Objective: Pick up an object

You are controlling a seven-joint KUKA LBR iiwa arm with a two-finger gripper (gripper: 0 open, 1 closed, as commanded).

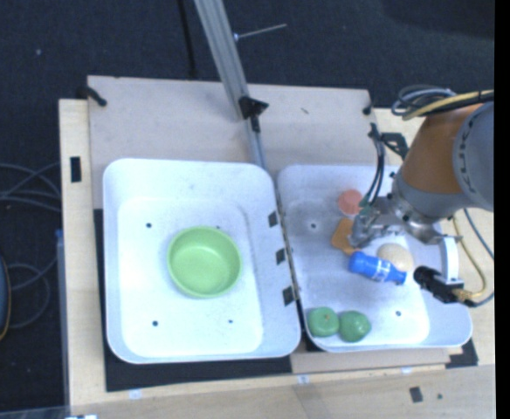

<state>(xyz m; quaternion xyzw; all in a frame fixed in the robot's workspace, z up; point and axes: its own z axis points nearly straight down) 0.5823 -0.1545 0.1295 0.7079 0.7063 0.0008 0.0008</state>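
Observation:
The right bin (412, 321) holds several small objects. A salmon round piece (349, 202) lies near its back, and an orange-brown block (341, 233) sits just in front of it. A blue bottle (378, 268) lies on its side beside a cream egg-shaped object (396, 254). Two green round pieces (323, 321) (354, 325) rest at the front edge. My gripper (368, 226) hangs low over the bin, right beside the orange-brown block and just above the blue bottle. I see nothing clearly held in it.
A green bowl (204, 261) sits in the middle of the left bin (133, 199). A slanted metal pole (224, 46) rises from the divider behind the bins. Cables (460, 278) trail off the wrist over the right bin's right side.

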